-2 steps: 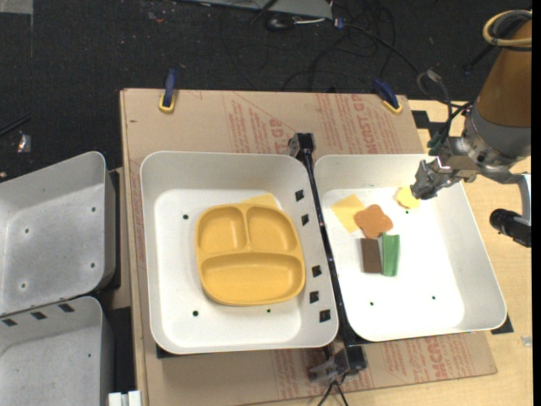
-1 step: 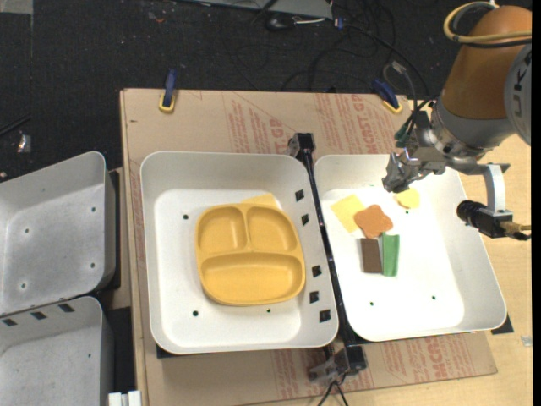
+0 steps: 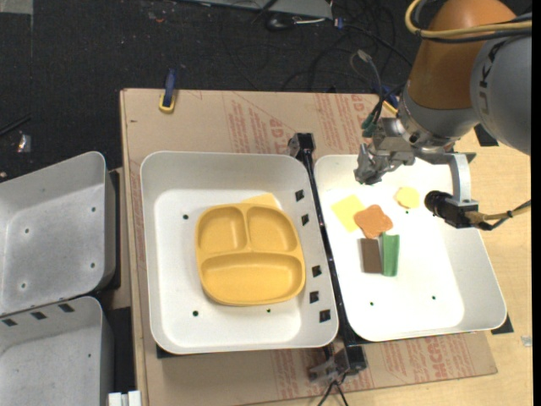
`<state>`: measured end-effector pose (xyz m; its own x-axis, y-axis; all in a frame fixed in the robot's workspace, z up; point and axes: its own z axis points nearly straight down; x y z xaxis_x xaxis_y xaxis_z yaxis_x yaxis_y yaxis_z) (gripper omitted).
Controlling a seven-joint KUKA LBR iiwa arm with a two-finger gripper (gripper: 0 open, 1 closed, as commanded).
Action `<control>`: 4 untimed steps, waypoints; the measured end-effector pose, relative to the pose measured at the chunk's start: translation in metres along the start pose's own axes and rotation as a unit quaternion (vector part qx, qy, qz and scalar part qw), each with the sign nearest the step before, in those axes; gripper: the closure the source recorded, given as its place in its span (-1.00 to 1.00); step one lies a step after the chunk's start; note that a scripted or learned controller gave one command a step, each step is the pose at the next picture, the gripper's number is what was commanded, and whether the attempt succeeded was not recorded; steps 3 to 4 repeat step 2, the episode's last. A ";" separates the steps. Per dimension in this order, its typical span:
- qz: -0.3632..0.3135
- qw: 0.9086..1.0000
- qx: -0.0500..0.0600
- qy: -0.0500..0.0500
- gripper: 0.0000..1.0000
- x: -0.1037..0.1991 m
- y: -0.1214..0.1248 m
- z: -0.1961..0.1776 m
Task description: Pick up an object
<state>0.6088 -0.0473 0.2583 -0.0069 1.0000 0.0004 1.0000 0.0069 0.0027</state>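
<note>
Presently, two white bins on the desk [image 3: 220, 117]. Left bin [image 3: 161, 252]: one yellow three-compartment tray [image 3: 250, 255]. Right bin [image 3: 439, 303]: five small pieces, namely yellow square [image 3: 346, 211], orange piece [image 3: 373, 221], brown block [image 3: 370, 255], green bar [image 3: 390, 255], and a pale yellow round [image 3: 407, 197] at two o'clock. Pincer [image 3: 370, 169] hovers at eleven o'clock; grip state cannot be told.

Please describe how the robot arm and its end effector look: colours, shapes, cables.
The arm is thick, rounded and grey, with a bulging orange band above the wrist. A thin yellowish cable loops around that band. The end effector is a small, dark grey metal assembly, with thin coloured wires near its base.
</note>
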 end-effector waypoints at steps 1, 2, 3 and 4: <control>0.000 1.000 0.000 0.000 1.00 0.056 0.017 0.002; 0.000 1.000 0.002 0.000 1.00 0.110 0.018 0.019; 0.000 1.000 0.002 0.000 1.00 0.110 0.018 0.019; 0.000 1.000 0.002 0.000 1.00 0.110 0.018 0.019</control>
